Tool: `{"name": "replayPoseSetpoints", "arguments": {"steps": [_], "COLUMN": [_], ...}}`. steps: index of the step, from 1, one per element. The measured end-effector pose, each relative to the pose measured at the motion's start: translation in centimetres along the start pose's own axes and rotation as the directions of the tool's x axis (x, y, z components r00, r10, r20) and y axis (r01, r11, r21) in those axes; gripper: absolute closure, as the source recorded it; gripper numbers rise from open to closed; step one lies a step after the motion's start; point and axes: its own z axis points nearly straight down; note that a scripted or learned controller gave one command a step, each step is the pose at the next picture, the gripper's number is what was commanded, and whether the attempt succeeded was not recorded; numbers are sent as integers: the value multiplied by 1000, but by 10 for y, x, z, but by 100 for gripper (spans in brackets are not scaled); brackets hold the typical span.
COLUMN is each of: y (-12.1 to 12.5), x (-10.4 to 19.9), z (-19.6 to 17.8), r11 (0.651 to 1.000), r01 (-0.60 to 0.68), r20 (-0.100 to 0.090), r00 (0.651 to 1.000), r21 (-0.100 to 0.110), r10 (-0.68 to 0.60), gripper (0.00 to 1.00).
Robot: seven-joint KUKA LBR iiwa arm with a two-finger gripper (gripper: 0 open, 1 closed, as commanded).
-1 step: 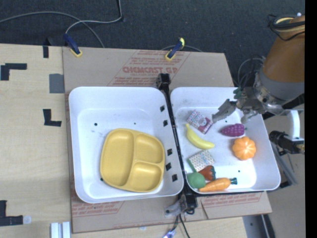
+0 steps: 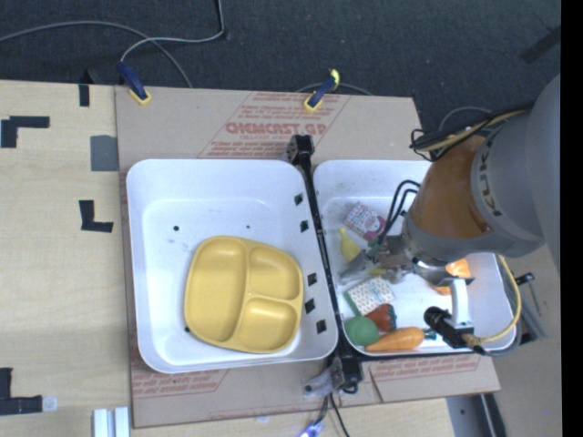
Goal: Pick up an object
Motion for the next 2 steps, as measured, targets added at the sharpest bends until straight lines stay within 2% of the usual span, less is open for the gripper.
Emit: {"name": "replayPoseSetpoints", "arguments": {"steps": [1,2], "y": [32,109], "x": [-4,3], "z": [0,1], "r11": [1000,1000], "r01": [0,0], "r20": [2,2], "r00": [1000,1000], "r21": [-2,-1], "r10": [0,0], "gripper": [0,0]}}
